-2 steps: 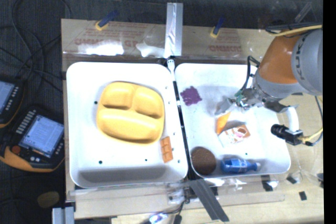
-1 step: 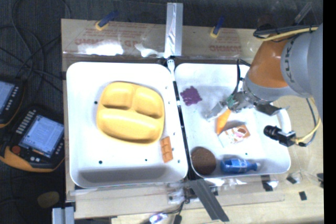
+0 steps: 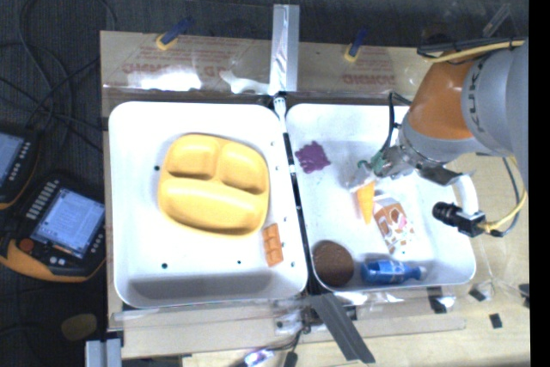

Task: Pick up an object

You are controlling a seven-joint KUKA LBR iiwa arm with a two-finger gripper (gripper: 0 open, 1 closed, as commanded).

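Camera view, single overhead slant: arm enters from the right, orange band above the wrist, with gripper [image 3: 368,171] lowered into the right bin [image 3: 447,133] near its middle. Fingertips are small and blurred against the white floor; whether the jaws are spread or closed I cannot tell. Nothing is visibly between them. Right bin contents: purple object [image 3: 313,155] toward the back left, well apart from the gripper; orange wedge [image 3: 366,202] just below the gripper tip, possibly touching it, contact not resolvable; printed packet [image 3: 393,223] beside the wedge toward the front; brown round object [image 3: 333,261] at the front left corner; blue bottle [image 3: 388,272] lying on its side along the front wall, next to the brown one. Left bin [image 3: 137,279] holds a yellow divided tray [image 3: 213,183], upside down by the look of it, and a small orange block [image 3: 272,244] against the divider wall. Progress judgement: the approach looks done, with the gripper down at object level and the orange wedge the likeliest target given its nearness. Grasp is not confirmed and every object rests on a bin floor. Remaining: close on an object, lift, and verify that it comes up clear of the floor.
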